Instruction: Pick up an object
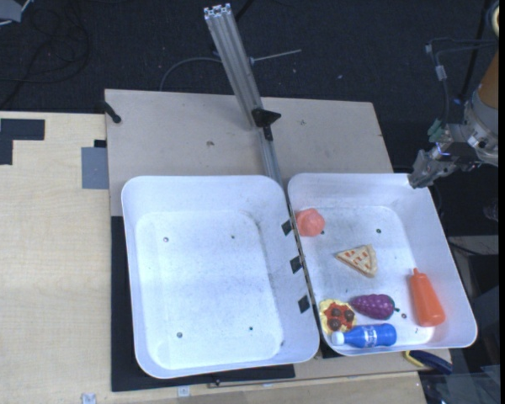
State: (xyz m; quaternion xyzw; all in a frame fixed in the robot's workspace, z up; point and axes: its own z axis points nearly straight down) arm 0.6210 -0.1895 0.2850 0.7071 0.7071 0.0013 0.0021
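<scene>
1. I see a pink ball (310,222) at the right bin's (454,251) left wall.
2. A pizza slice (358,259) lies flat mid-bin.
3. An orange bottle (425,298) lies near the right wall.
4. Purple grapes (374,305), a red-yellow toy (337,316) and a blue bottle (366,337) cluster by the near wall.

White bins (210,194), orange bottle (426,298), purple grapes (374,305), blue bottle (370,337)
</scene>
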